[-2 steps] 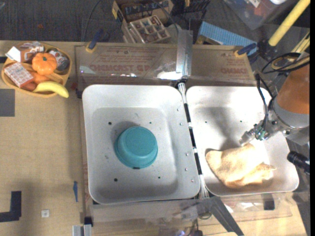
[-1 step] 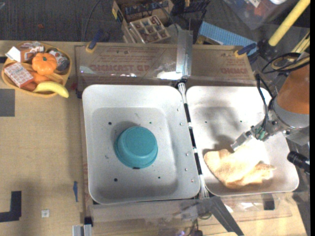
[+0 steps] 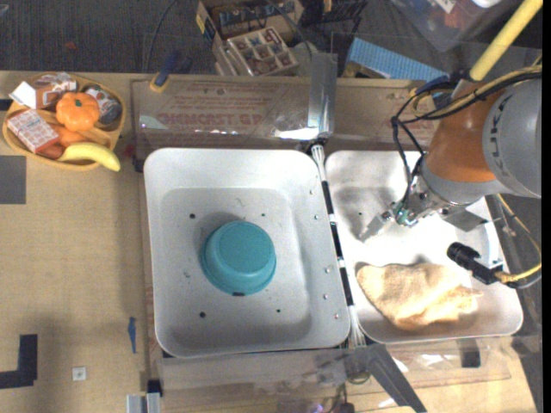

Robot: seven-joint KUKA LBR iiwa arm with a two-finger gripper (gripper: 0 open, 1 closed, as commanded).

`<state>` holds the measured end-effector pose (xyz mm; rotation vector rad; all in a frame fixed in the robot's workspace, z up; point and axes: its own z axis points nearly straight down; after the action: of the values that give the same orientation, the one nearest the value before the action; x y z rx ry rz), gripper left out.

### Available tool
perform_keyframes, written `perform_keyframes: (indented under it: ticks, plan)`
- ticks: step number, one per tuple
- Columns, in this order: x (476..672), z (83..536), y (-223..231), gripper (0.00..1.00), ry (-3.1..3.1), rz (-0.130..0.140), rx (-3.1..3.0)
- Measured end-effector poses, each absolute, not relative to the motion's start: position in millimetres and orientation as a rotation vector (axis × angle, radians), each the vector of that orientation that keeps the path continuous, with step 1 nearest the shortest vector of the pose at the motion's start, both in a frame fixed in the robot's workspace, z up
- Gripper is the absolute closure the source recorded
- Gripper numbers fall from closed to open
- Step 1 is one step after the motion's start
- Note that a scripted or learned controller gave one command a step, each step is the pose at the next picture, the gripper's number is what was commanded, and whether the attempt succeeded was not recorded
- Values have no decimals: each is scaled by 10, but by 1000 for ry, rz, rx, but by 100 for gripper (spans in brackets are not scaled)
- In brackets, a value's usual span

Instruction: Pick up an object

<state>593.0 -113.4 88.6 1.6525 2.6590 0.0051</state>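
1. From my remote seat I see the worktop (image 3: 69,256) carrying two shallow white bins side by side: the left bin (image 3: 164,188) and the right bin (image 3: 362,175).
2. A teal bowl (image 3: 239,257) sits upside down near the middle of the left bin, well apart from every wall.
3. In the right bin a tan cloth (image 3: 422,292) lies crumpled along the near edge, reaching toward the near right corner.
4. The arm (image 3: 482,144) comes in from the right, its orange band above the wrist, and leans over the right bin's far half.
5. The tool (image 3: 379,224) hangs low over the bare floor of the right bin, about midway between the bin's left wall and its centre, pointing left and down.
6. I cannot tell whether the tool is spread or pressed together; the tip is small and blurred. I see nothing between its ends.
7. The tool stands apart from the cloth, on the cloth's far side.
8. A black cable plug (image 3: 469,261) hangs just beyond the cloth's right end.
9. At the worktop's far left corner a yellow dish (image 3: 17,136) holds toy food, a banana (image 3: 90,154) and a small pumpkin (image 3: 79,111) among it.
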Motion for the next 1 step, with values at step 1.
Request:
perform_keyframes:
  ticks: [1]
  plan:
    - [6372,931,-1032,0,2562,2,1810]
